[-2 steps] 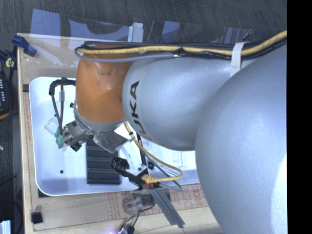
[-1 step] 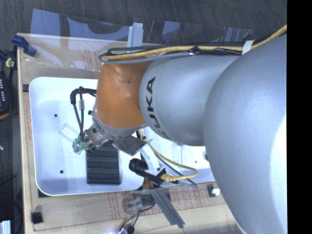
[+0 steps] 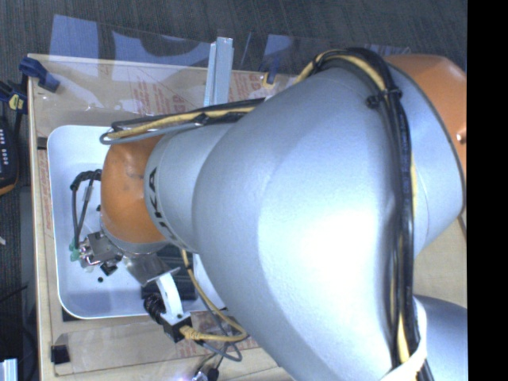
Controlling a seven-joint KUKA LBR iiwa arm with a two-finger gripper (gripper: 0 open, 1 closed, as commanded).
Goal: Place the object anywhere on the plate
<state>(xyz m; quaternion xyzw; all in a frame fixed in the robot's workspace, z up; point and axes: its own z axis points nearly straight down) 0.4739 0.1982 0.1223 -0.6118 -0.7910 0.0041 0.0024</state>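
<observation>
A pale, smooth, curved sliver (image 3: 202,282) shows at the lower right of the shallow white bin (image 3: 63,213) on the view's left, just under the grey arm (image 3: 317,236). It may be the rim of a white plate, but too little of it shows to tell. The arm's bulk hides whatever lies to the right of it.

A small green piece (image 3: 74,252) sits at the left tip of the tool (image 3: 94,252), low over the bin's floor near its left wall. Whether it is the object or part of the tool cannot be told. Just below the tool, a few tiny dark specks (image 3: 101,279) lie on the white floor, too small to identify.
</observation>
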